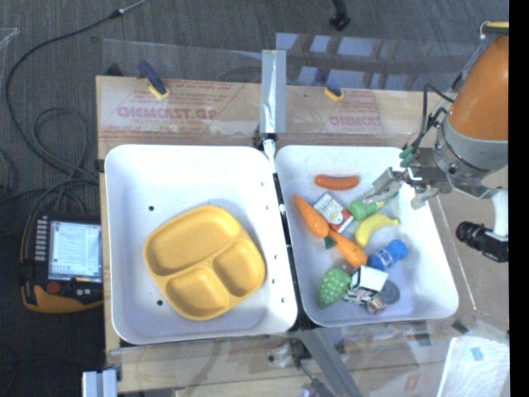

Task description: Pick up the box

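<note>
Grey and orange, the robot arm (483, 98) reaches over the right white bin (430, 292); whether its two-finger gripper (382, 190) is open cannot be told. Below lies the small red-and-white box (332, 208) among toy foods; the left white bin (124, 222) holds a yellow divided tray (204, 260).

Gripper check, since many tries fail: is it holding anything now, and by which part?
Nothing is held. The gripper hangs open above the right bin, just over the green item; the box lies untouched.
</note>
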Available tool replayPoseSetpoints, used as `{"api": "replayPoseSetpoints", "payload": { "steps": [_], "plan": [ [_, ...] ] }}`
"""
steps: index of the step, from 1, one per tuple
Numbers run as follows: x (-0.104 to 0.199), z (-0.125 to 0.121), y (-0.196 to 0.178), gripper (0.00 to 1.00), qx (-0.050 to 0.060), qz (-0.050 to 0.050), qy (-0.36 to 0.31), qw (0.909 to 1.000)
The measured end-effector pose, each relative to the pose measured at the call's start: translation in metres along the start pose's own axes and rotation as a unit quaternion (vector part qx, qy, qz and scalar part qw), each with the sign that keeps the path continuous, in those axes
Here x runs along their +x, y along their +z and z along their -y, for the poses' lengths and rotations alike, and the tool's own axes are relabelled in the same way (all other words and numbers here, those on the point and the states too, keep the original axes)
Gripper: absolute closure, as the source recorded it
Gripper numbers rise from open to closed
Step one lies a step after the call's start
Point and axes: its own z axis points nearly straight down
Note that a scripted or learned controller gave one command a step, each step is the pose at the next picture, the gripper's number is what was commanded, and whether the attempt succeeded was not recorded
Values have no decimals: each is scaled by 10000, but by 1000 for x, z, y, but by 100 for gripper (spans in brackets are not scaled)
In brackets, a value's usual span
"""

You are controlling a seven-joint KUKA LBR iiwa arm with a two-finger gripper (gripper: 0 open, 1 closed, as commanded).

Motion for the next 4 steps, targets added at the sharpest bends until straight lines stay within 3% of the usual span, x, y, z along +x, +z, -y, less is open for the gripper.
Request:
{"api": "replayPoseSetpoints", "payload": {
  "steps": [1,2,3,4],
  "plan": [
    [-8,21,182,0,-68,14,-247,9997],
    [-71,-45,181,0,-72,4,198,9998],
    [7,-122,182,0,58,9,478,9988],
    [0,-36,152,0,5,6,413,9991]
  ]
}}
